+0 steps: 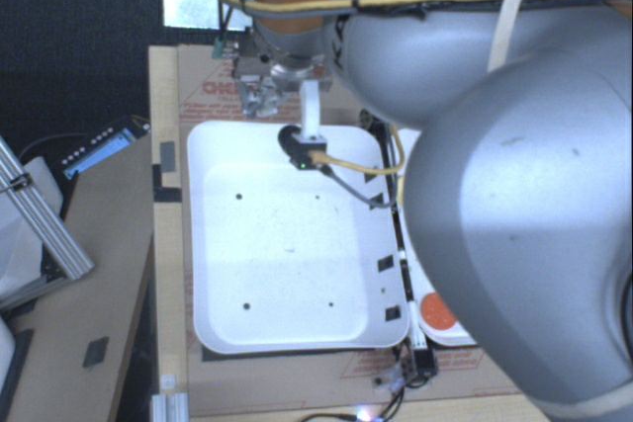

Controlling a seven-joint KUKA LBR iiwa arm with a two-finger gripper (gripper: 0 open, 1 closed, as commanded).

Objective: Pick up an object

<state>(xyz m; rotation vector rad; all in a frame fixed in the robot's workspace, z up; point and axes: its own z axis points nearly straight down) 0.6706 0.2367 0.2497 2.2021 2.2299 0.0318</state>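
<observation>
An orange round object (436,312) lies in the right bin (457,338), near its front left corner; the grey arm hides most of that bin. My gripper (261,100) hangs over the far rim of the left bin (287,242), near its back left, far from the orange object. Nothing shows beneath or in the gripper. A black wrist-mounted part (297,146) with a yellow cable hangs just inside the left bin's back edge.
The arm's big grey links (514,173) cover the right half of the view. An aluminium frame (40,222) and a blue-and-black device (99,148) lie on the bench at left. Black clips (388,264) sit along the seam between the bins.
</observation>
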